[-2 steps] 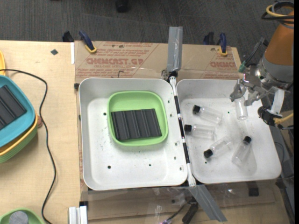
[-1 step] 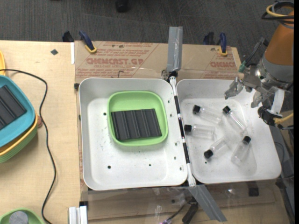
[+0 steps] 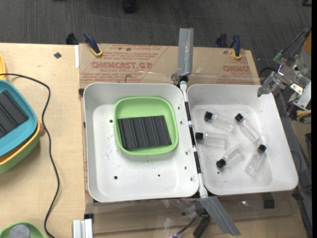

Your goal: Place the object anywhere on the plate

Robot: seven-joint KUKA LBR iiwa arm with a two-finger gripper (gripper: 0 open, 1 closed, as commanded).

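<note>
Vials [image 3: 233,140] lie loose in the right bin [image 3: 277,180], the green plate [image 3: 171,110] sits ready in the left bin [image 3: 99,182], and I cannot tell my gripper [image 3: 265,87] state at the bin's far corner.

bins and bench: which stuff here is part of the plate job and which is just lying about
Part of the job:
- green plate with dark ridged insert, left bin
- five clear vials with black caps, loose in right bin
- gripper, at the right bin's far right corner

Lying about:
- stacked teal and yellow trays, far left
- black cable
- blue clamps
</note>
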